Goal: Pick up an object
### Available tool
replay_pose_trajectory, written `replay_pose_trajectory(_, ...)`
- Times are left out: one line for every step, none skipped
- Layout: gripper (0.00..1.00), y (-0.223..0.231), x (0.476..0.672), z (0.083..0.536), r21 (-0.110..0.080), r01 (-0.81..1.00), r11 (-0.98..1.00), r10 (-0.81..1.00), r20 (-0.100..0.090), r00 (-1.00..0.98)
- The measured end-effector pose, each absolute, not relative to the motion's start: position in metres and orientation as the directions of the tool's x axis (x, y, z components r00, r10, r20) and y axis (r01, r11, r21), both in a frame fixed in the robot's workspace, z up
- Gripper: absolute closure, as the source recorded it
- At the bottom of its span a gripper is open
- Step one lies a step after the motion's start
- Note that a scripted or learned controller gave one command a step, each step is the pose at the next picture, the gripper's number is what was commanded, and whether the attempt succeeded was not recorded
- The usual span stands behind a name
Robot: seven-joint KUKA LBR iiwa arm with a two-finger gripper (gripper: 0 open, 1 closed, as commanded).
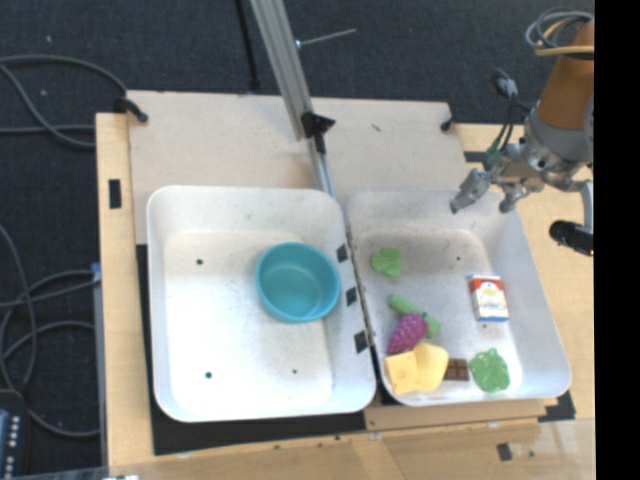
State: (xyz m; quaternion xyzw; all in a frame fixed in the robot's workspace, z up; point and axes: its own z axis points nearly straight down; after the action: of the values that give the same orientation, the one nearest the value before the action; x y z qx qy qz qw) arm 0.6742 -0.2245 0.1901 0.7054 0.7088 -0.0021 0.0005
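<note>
1. Grey gripper (487,194) hangs over the far right corner of the right bin (530,258), at the bin's far rim. Its two fingers (466,196) stand apart, with nothing between them.
2. All candidate objects lie in the right bin, nearer the camera than the gripper and apart from it.
3. Closest to the gripper: a green piece (386,261) near the bin's left wall, and a carton (488,298), white with red, near the right wall.
4. Along the near edge of the right bin, from left to right: a yellow block (417,369), a small brown item (456,371) and a green toy (489,369).
5. Purple grapes (408,331) lie just beyond the yellow block, touching it, with a green stalk piece (404,306) at their far side.
6. The left bin (180,238) holds a blue bowl (297,282), upright, near the bin's right wall.
7. Both bins sit side by side on the bench (220,138), their inner walls touching.
</note>
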Motion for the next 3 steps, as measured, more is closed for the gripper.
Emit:
replay_pose_trajectory(0.00,-0.220,0.673,0.147,-0.002,1.000,0.006,1.000,-0.003,-0.006)
replay_pose_trajectory(0.00,-0.221,0.672,0.098,-0.003,1.000,0.008,1.000,-0.003,-0.008)
replay_pose_trajectory(1.00,-0.223,0.674,0.114,0.004,1.000,0.012,1.000,-0.010,-0.012)
